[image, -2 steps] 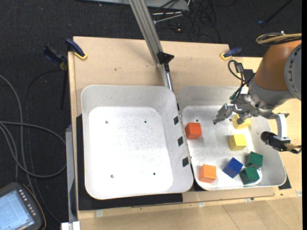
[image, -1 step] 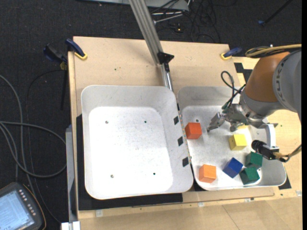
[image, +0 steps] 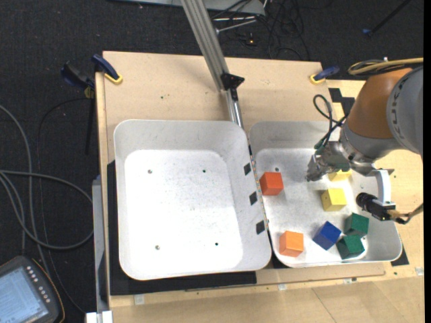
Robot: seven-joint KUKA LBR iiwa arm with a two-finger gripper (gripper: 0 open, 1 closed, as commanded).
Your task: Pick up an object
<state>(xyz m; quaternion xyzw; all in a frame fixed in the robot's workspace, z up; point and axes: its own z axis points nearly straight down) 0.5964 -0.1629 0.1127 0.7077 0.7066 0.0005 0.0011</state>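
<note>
The right bin [image: 289,150] holds several small blocks. A red-orange block [image: 271,183] lies near its left wall and an orange block [image: 291,243] near the front. A blue block [image: 327,235] sits beside two green blocks [image: 357,224] [image: 351,247] at the front right. One yellow block [image: 333,198] lies in the middle. My gripper [image: 319,170] hangs over the bin's right half, just above that block. A second yellow piece [image: 339,175] shows right by the fingertips; whether it is held I cannot tell.
The left bin [image: 178,200] lies beside the right one. A metal pole [image: 209,39] slants in from the top and ends at the divide between the bins. Clamps [image: 108,69] [image: 323,75] sit at the bench's back corners. A tablet [image: 23,295] lies at the bottom left.
</note>
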